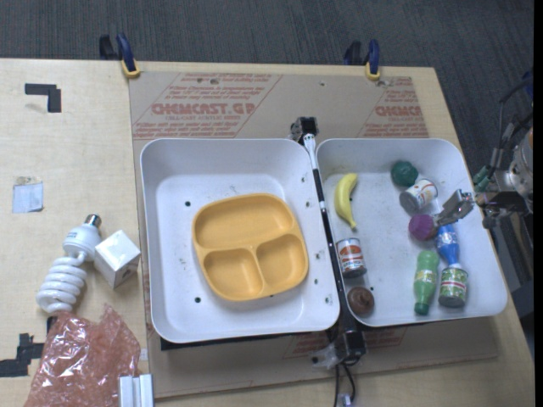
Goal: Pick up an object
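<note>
Crinkled pink plastic point(81, 359), cut off by the frame's bottom edge, lay far left of the gripper point(456, 208). Whether it was clenched or released was impossible to tell. Just beside it sat a purple ball point(422, 226) and blue bottle point(448, 246) in the right bin point(386, 164).

In the right bin point(386, 153) I see a yellow banana point(344, 198) lying curved near the left wall, with a small tin can point(350, 257) on its side below it and a dark brown round object point(361, 299) in the near left corner. Further right I have a dark green ball point(404, 174), a white-and-grey can point(418, 196) just beside it, and a purple ball point(422, 226) below those. Near the front right I see a blue bottle point(447, 246), and a green bottle point(425, 280) lying beside a second green bottle with a red label point(453, 285).
</note>
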Controlling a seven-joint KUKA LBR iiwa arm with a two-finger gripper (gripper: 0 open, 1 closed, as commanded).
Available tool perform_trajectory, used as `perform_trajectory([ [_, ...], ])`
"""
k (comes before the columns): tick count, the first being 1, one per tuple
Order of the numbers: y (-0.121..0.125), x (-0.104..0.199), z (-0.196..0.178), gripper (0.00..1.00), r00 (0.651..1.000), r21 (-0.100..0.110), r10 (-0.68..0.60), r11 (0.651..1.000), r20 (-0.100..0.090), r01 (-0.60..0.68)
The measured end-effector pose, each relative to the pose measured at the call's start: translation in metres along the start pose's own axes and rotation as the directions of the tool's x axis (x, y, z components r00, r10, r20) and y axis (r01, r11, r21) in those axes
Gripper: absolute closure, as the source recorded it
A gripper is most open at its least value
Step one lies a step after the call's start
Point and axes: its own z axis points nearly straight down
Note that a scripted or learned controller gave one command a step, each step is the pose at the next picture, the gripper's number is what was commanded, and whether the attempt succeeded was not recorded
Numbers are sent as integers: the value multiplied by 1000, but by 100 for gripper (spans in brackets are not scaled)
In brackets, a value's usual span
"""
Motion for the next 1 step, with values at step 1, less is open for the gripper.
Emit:
perform_trajectory([
  [1,5,9,161,0,1000,-13,3,1000,6,-3],
])
